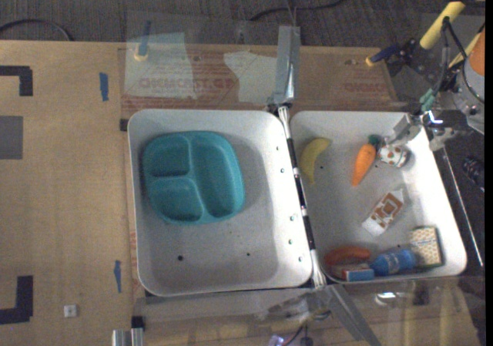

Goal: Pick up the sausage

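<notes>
The sausage (pixel 347 254) is a red-orange curved piece lying in the near left corner of the right bin (pixel 431 183), against the bin's front wall. My gripper (pixel 404 133) hangs over the far right part of that bin, just above a red-and-white spotted toy (pixel 394 156). It is far from the sausage, about half the bin's depth away. I see nothing held in it.
Beside the sausage lie a blue bottle (pixel 394 261) and a small red box (pixel 356 273). A cracker box (pixel 426 245), a brown packet (pixel 384 212), a carrot (pixel 363 163) and a banana (pixel 312 156) share the right bin. A teal divided plate (pixel 192 176) sits in the left bin (pixel 231 260).
</notes>
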Motion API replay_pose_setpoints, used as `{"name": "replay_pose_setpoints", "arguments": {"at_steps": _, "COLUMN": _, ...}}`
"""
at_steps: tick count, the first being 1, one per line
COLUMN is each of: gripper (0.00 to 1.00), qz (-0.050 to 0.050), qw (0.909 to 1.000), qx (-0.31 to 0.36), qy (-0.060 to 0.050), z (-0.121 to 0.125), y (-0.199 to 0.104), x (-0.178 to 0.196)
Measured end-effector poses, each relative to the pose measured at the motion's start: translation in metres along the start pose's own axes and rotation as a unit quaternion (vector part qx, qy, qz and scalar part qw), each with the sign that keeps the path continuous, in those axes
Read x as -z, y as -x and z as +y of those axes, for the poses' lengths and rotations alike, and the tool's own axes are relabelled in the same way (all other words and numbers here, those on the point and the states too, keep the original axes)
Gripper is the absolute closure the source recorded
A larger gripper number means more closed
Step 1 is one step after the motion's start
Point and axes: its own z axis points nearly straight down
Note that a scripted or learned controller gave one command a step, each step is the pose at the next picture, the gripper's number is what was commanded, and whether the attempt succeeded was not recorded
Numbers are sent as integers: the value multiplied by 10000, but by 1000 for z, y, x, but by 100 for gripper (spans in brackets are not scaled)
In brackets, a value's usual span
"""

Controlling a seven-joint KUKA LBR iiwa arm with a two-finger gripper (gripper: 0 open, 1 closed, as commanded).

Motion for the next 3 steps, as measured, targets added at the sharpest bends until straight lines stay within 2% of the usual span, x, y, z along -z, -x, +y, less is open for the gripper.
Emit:
{"name": "replay_pose_setpoints", "arguments": {"at_steps": 1, "gripper": 0, "qz": 5, "qw": 9998, "qx": -198, "qy": 14, "z": -70, "y": -40, "x": -149}}
{"name": "replay_pose_setpoints", "arguments": {"at_steps": 2, "gripper": 0, "qz": 4, "qw": 9996, "qx": -291, "qy": -4, "z": -42, "y": -34, "x": -144}}
{"name": "replay_pose_setpoints", "arguments": {"at_steps": 3, "gripper": 0, "qz": 11, "qw": 10000, "qx": -78, "qy": -23, "z": -87, "y": -99, "x": -95}}
